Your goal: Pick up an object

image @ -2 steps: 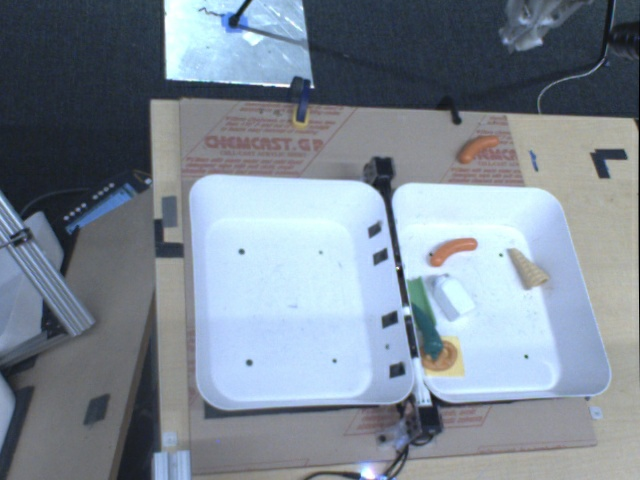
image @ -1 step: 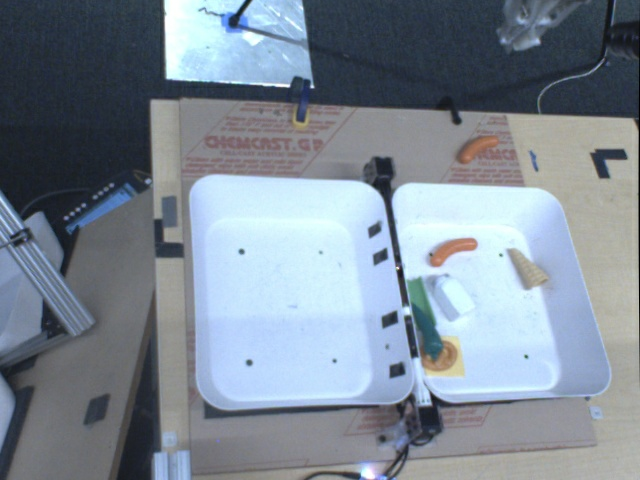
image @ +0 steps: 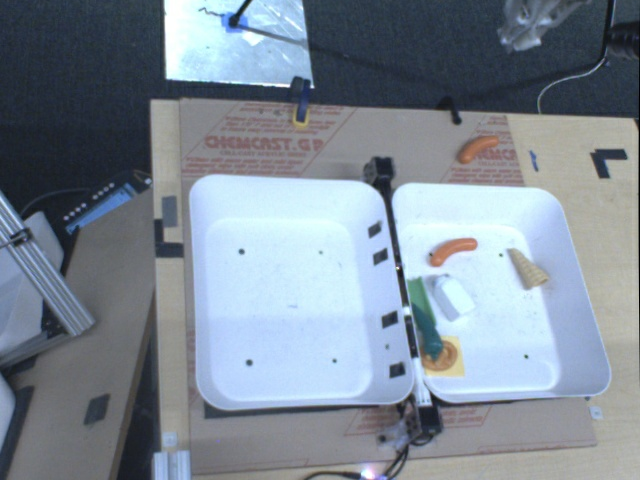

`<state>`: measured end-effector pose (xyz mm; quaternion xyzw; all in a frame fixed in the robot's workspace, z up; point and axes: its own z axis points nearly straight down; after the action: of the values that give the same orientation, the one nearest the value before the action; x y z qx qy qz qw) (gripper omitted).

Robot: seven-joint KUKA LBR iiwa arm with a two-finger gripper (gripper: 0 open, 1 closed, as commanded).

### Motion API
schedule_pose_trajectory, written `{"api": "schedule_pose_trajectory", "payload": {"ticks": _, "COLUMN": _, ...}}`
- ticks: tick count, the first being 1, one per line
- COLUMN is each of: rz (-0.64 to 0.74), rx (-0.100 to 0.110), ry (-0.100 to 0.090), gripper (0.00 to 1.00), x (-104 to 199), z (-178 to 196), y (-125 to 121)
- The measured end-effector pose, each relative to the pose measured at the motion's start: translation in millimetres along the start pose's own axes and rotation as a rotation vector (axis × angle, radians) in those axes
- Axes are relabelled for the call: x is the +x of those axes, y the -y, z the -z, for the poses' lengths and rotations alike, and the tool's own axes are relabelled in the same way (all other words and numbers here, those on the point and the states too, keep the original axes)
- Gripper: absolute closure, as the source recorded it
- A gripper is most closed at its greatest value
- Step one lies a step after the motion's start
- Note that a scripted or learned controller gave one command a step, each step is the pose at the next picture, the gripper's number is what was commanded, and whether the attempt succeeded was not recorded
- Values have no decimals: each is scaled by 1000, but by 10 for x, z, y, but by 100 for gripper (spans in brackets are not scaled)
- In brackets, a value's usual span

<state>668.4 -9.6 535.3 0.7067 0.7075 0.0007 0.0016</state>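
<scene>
The right bin (image: pixel 575 298) holds an orange sausage (image: pixel 453 251), a tan cone (image: pixel 528 268), a small white block (image: pixel 452 297), a green strip (image: pixel 424 320) along the left wall and a flat orange-yellow piece (image: pixel 443 356). My gripper (image: pixel 530 16) appears pale and blurred at the top right, beyond the bench's far edge and well away from both bins. Nothing can be seen held in it.
The left bin (image: pixel 290 288) lies beside the right one. A second orange sausage (image: pixel 478 149) rests on the cardboard behind the right bin. A yellow and blue clamp (image: pixel 299 103) sits at the bench's far edge, with a shiny sheet (image: pixel 238 26) behind it.
</scene>
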Motion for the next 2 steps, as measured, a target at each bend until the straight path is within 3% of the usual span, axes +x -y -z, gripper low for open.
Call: {"api": "schedule_pose_trajectory", "payload": {"ticks": 2, "rz": -2, "rx": 0, "ry": 0, "gripper": 100, "x": -83, "z": 1, "y": 1}}
